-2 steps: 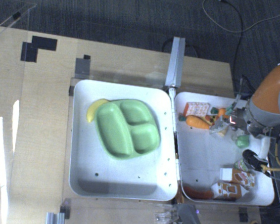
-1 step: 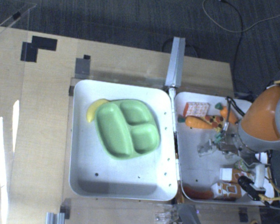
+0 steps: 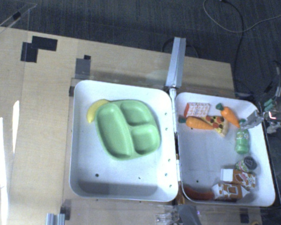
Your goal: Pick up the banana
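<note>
The yellow banana [image 3: 96,109] lies in the left bin [image 3: 117,187] near its upper left corner. Only its curved end shows, since the rest is tucked against or under the green divided plate [image 3: 128,128]. My gripper [image 3: 257,120] hangs at the far right, over the upper right corner of the right bin [image 3: 203,156], far from the banana. Nothing can be seen held in it.
The right bin holds several toy foods: a red and white box [image 3: 197,109], two carrots [image 3: 228,114], a pizza slice [image 3: 218,123], a green bottle [image 3: 242,140], a can [image 3: 249,163] and small cartons [image 3: 232,189]. A metal post [image 3: 176,63] stands between the bins at the back.
</note>
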`<state>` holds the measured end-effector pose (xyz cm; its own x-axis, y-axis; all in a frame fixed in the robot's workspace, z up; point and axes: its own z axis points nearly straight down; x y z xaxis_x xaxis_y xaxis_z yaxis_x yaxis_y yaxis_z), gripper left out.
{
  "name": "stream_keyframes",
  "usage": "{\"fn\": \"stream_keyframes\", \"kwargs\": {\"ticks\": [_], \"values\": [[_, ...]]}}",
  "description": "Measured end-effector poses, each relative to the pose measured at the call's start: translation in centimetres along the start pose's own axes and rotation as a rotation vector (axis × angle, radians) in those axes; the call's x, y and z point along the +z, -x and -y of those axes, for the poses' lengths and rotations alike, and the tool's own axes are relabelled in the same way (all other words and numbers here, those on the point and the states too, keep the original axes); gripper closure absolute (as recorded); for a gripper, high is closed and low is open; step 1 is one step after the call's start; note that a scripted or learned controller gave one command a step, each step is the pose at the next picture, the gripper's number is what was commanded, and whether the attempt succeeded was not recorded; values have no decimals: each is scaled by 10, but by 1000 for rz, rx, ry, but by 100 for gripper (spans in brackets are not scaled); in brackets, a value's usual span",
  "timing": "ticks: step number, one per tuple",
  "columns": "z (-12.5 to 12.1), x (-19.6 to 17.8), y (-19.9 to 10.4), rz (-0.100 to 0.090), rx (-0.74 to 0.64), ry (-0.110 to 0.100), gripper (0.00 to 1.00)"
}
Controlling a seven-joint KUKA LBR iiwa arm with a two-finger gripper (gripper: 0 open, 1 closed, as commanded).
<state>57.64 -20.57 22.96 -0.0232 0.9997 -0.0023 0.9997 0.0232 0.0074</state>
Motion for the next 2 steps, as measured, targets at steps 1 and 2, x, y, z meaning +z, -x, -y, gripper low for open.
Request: {"fn": "stream_keyframes", "kwargs": {"ticks": [1,2], "values": [[-5,120,-8,-1,367,-5,0],[-44,54,-10,1,477,-1,0]]}}
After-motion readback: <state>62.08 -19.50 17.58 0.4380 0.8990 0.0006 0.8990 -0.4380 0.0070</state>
